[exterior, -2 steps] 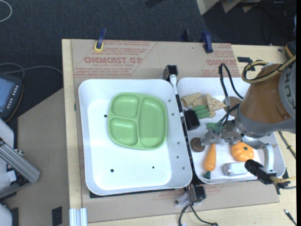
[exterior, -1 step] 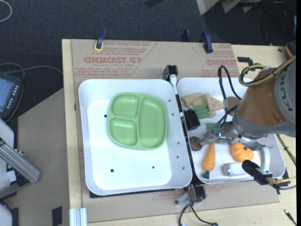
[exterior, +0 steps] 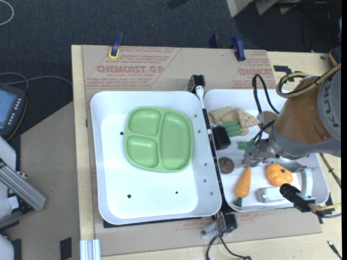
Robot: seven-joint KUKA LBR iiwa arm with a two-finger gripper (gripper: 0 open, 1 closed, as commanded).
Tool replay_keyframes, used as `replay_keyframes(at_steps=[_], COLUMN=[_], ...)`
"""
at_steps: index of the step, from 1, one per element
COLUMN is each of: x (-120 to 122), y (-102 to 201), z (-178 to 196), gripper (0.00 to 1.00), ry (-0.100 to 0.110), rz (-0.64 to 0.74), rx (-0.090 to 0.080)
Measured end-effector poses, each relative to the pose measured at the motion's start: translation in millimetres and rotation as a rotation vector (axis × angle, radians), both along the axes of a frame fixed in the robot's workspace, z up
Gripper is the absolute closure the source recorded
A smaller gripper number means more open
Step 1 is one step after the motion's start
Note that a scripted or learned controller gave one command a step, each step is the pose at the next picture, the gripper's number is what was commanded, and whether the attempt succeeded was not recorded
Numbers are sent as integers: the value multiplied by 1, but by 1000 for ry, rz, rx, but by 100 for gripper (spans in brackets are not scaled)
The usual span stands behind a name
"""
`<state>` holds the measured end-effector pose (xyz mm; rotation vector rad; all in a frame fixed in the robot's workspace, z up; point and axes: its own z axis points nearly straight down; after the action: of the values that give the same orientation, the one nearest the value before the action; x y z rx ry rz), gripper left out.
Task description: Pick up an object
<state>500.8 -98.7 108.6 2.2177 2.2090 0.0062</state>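
Raised above the bench and so closest to the lens, the arm point(exterior: 303, 118) is seen entering from the right, with its gripper point(exterior: 254, 157) lowered into the right bin point(exterior: 227, 97). Whether the gripper is released or clenched cannot be told from this angle, and nothing is seen to be grasped by it.

A carrot point(exterior: 243, 182) is taken as the likeliest target. It lies in the near-left part of the right bin, just beside the gripper on the side toward the viewer and slightly to the left. Its long axis runs roughly from far to near, leaning a little leftward at the near end. The thick end is turned toward the gripper and the narrow tip points toward the bin's near wall. A short approach toward the viewer is therefore judged to be needed, with the closing direction set across this axis.

The carrot is shown as a smooth, bright orange, tapered body, probably a toy. It is flanked by a brown round piece point(exterior: 226, 164) to its left, an orange round fruit point(exterior: 278, 174) to its right and a white tube point(exterior: 268, 194) near its tip, each apart from it. A green divided plate point(exterior: 160, 138) is held by the left bin point(exterior: 108, 161).
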Motion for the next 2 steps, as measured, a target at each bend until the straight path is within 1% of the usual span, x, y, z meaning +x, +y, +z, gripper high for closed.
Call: replay_keyframes(at_steps=[1, 2], x=[8, 17], y=[-9, -16], z=[54, 110], gripper=[100, 100], ry=[5, 3], rz=[4, 5], rx=[3, 3])
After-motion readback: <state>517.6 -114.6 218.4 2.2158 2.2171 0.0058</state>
